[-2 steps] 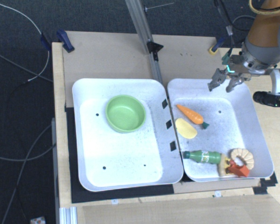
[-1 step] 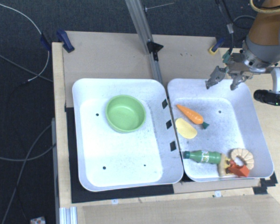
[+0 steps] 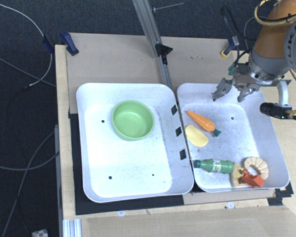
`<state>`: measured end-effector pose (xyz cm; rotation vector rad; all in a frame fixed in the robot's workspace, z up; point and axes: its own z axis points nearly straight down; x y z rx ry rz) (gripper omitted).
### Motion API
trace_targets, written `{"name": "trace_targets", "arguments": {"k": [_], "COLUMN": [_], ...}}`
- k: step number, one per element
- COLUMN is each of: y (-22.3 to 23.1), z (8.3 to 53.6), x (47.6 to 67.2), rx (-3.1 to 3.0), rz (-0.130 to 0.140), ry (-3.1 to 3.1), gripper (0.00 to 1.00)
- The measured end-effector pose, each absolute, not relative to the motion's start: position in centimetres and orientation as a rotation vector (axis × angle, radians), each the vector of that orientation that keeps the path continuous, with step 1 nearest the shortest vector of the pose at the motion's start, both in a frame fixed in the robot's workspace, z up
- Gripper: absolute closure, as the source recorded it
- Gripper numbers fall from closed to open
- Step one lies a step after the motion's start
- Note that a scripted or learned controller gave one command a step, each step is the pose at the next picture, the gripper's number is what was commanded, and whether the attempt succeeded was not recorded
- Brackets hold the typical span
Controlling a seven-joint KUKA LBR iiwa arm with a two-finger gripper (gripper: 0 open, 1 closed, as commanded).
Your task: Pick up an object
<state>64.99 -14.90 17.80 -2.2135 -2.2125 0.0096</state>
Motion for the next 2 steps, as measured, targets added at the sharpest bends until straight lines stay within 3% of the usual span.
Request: {"name": "trace_targets", "arguments": {"k": [1, 2], "y": [-15.6, -15.5], "z": [11.9, 9.6], "x": [64.9, 64.9], "rx": [-2.216, -2.213], "rz": [0.007, 0.008], "ry": [-2.214, -2.213], "gripper": [0.0, 0.0]}}
